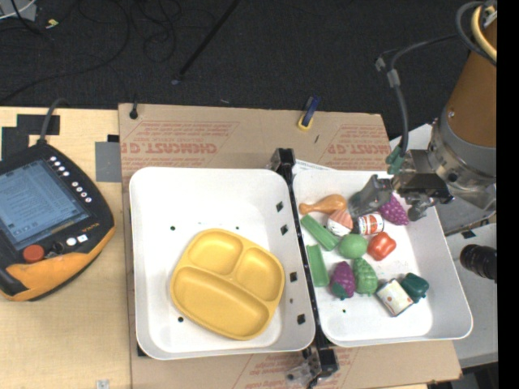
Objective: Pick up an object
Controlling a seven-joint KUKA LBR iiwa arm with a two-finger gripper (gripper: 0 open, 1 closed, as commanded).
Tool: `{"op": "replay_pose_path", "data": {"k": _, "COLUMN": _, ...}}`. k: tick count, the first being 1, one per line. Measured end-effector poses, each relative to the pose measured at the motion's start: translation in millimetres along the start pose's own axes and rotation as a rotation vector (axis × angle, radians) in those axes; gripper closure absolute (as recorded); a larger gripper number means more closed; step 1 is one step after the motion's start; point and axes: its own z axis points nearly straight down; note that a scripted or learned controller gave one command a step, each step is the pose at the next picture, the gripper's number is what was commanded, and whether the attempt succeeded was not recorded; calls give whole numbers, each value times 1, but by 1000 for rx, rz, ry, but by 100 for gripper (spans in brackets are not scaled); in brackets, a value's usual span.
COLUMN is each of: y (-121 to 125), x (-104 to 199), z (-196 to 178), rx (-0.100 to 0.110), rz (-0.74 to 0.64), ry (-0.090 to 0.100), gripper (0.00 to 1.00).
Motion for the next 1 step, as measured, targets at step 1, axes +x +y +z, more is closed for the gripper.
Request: {"op": "replay_pose_path", "data": {"k": 1, "y": 0, "x": -3, "z": -5, "rx": 10, "rz": 4, "ry": -3, "gripper": 100}}
